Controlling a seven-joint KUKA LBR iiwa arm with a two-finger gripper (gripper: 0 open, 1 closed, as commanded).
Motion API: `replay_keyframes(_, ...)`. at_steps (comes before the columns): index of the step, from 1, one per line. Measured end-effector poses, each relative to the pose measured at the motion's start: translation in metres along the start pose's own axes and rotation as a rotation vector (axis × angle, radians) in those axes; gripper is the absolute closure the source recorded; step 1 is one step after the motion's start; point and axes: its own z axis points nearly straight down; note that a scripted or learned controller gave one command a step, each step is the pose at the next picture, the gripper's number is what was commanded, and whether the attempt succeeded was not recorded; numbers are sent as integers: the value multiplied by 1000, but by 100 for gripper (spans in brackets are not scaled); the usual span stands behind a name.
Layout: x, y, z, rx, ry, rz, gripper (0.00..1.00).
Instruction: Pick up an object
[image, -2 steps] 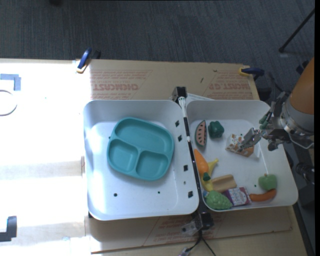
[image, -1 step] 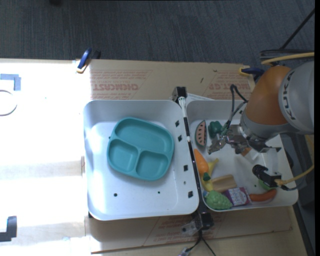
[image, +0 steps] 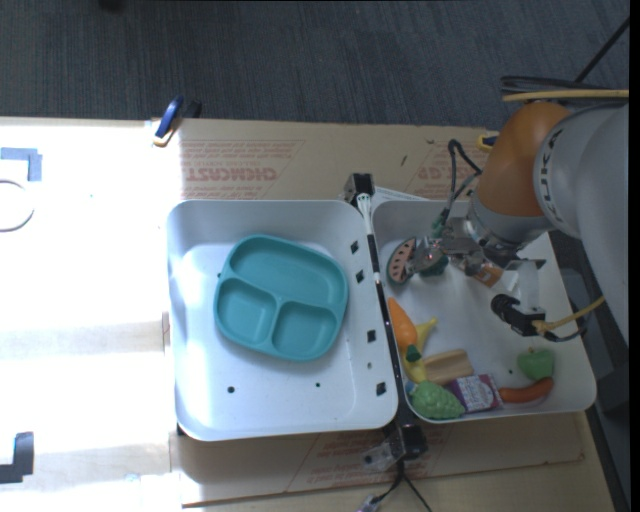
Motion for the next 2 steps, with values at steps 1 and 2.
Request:
replay_keyframes(1, 0, -1, -7, 4, 1, 2, 100)
replay_keyframes(2, 7, 15, -191, 15, 5, -4, 100)
